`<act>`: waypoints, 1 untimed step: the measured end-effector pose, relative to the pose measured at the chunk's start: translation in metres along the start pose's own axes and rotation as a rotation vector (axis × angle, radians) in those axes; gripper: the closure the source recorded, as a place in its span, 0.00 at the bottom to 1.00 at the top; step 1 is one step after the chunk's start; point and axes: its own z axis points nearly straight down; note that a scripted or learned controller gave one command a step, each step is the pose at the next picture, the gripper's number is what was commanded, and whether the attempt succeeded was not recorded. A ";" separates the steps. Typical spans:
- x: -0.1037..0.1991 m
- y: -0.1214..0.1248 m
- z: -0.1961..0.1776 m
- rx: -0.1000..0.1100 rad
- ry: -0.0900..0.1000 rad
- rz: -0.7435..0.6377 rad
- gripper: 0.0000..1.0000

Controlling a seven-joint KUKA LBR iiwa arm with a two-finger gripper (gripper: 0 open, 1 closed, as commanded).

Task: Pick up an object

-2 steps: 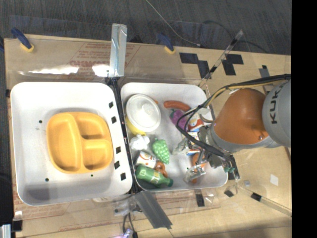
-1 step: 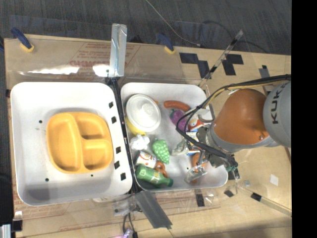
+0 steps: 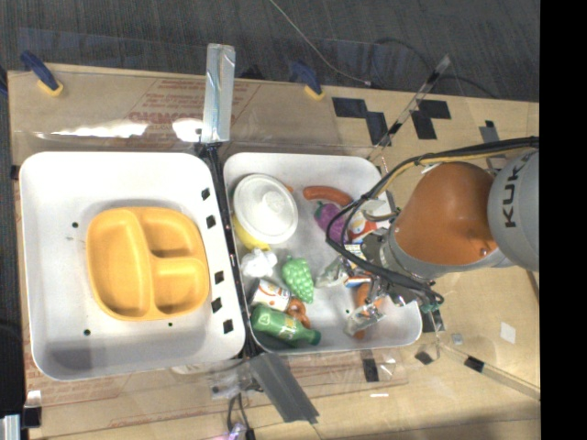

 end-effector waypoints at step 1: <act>-0.044 -0.016 0.000 -0.005 0.004 -0.278 0.00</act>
